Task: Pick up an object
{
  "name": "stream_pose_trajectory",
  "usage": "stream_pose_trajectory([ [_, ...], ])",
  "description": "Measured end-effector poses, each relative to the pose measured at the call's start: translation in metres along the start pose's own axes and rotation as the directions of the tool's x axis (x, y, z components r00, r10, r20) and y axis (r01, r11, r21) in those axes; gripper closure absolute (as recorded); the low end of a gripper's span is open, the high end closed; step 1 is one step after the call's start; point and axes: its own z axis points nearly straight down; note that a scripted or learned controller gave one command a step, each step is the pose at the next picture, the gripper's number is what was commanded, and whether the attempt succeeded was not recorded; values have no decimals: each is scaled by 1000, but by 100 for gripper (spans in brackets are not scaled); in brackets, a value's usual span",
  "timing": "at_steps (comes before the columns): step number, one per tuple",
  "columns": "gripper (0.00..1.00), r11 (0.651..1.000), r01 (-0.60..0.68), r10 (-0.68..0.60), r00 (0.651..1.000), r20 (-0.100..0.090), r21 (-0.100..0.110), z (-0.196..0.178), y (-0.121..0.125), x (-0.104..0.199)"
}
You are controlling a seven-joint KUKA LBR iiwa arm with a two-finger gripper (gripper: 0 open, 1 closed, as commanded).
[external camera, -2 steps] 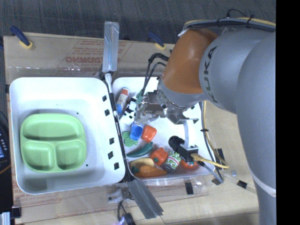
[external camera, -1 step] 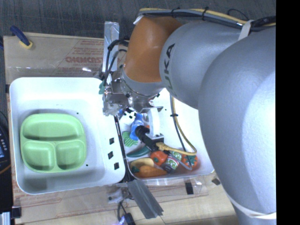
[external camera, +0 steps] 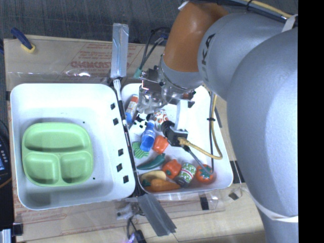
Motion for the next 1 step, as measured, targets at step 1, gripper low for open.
stream_pose_trajectory([
  [1, 100, 930, 368, -368, 930, -2, 2, -1, -66, -18],
])
